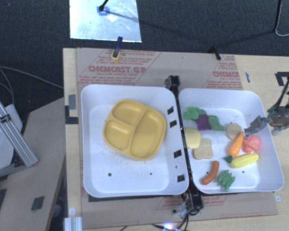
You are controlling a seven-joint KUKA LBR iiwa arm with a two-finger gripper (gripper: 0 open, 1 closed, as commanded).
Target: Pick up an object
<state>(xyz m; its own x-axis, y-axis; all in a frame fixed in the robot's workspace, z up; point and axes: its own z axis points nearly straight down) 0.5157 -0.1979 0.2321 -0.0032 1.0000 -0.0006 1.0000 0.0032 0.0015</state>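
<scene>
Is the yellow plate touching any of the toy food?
Apart. The camera view shows the yellow plate alone in the left bin, the toy food in the right bin.

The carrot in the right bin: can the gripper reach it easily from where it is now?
Probably yes. The gripper hangs at the right bin's right side, close to the carrot. The way between looks open from above, but a pink toy and a corn cob crowd the carrot, so a clean grasp may be hard.
</scene>
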